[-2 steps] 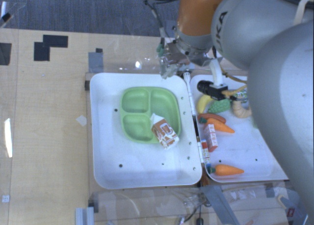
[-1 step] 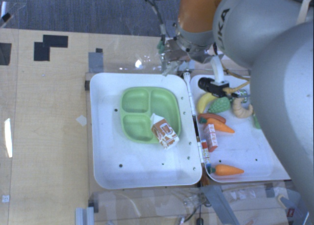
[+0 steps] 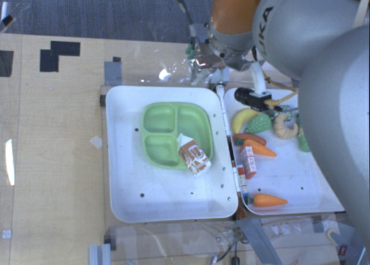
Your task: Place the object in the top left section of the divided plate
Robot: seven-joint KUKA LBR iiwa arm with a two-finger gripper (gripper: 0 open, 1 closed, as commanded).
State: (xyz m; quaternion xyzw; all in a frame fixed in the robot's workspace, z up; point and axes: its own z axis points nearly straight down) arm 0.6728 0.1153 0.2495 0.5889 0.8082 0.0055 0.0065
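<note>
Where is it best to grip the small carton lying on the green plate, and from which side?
Judging by its pose, grip the carton across its narrow width, coming from above. It lies flat and tilted over the lower right edge of the divided plate, so the fingers should straddle its long sides.

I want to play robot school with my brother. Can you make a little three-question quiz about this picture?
1. True or false: the brown and white carton lies on the green divided plate.
2. Which bin holds the banana? A) left bin B) right bin
3. Fill in: the carrot nearest the bottom of the view is coloured ____.

Key: 1 true, it rests over the plate's lower right edge. 2 B. 3 orange.
</note>
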